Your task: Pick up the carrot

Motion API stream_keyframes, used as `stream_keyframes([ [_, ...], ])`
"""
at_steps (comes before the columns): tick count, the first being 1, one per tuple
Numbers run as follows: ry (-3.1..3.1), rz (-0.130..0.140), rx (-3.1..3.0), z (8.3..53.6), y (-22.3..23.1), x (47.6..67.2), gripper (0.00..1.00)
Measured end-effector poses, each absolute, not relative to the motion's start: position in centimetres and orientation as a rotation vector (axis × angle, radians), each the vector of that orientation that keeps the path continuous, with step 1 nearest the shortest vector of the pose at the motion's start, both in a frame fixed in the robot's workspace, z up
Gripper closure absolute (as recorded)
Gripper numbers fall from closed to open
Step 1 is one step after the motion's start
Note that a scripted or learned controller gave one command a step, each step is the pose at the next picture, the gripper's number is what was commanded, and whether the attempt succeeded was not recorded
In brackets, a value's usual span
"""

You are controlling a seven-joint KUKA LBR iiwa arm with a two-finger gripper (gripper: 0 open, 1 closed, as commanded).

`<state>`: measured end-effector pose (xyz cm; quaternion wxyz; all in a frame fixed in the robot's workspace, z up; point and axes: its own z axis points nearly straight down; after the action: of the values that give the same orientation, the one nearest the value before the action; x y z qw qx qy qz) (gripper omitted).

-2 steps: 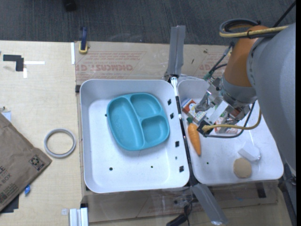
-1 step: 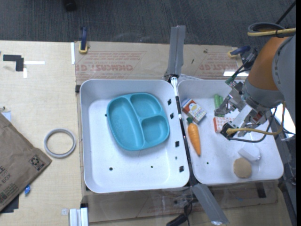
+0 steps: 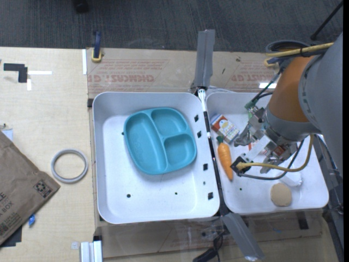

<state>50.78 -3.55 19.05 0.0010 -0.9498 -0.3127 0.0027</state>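
— While the arm hangs over that side, how far along would you say the job is?

— Hardly begun, by my reading. The carrot [image 3: 224, 160] lies flat on the floor of the bin [image 3: 256, 201] to the view's right of the blue plate [image 3: 160, 141]. It is just across the two bin walls from the plate's right edge and runs lengthwise along them.

— And the tool?

— The tool [image 3: 246, 138] hovers on the far side of the carrot from the plate, near it and a little up the view (close, but I see no contact). I cannot tell whether it is open or closed, because the wrist and cables clutter that spot. Nothing orange sits in it, so I judge no grip has been made.

— Anything crowding the carrot?

— A snack packet [image 3: 224, 129] lies just up the view from it, about as far from the plate. A round beige lump [image 3: 281, 194] sits much farther from the plate, well apart from the carrot.

— So what is left?

— Nearly all of it: centre over the carrot, come down, close on it and lift it off the bin floor.
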Motion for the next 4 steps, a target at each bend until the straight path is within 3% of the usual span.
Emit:
stream_keyframes([
  [1,-0.319,0.009,-3.125,19.0,-3.4,48.6,0.0],
  [2,-1.116,0.008,-2.935,19.1,-3.2,51.4,0.0],
  [3,-0.529,0.01,-3.096,19.0,-3.4,49.0,0.0],
  [4,-0.529,0.01,-3.096,19.0,-3.4,49.0,0.0],
])
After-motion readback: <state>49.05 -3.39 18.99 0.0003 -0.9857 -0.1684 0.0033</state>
